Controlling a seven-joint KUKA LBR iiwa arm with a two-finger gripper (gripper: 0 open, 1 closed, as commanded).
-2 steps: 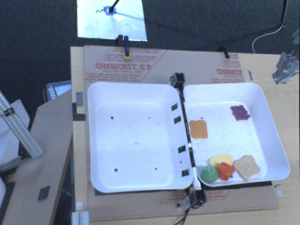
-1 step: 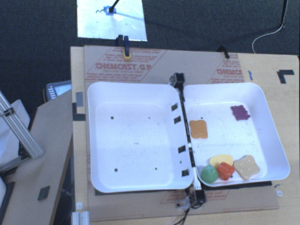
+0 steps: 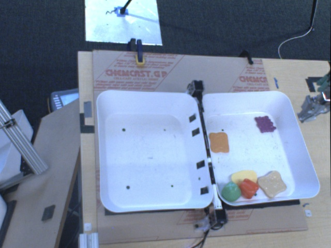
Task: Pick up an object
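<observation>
in the right bin [image 3: 289, 107], nearest: a green ball [image 3: 230, 191], a red piece [image 3: 249, 188], a yellow piece [image 3: 243, 176] and a toast slice [image 3: 272, 184] clustered; farther, an orange square [image 3: 219, 142], then purple grapes [image 3: 265, 123]. the end effector [image 3: 312, 109] sits off the bin's right rim; its state cannot be made out.

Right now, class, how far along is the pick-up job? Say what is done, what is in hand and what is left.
Done: nothing looks lifted; the purple piece, orange slab, yellow piece, green ball, red piece and toast all lie in the right bin. In hand: nothing; the pincer sits outside the bin's right rim. Left: reach in, grasp, lift.
</observation>
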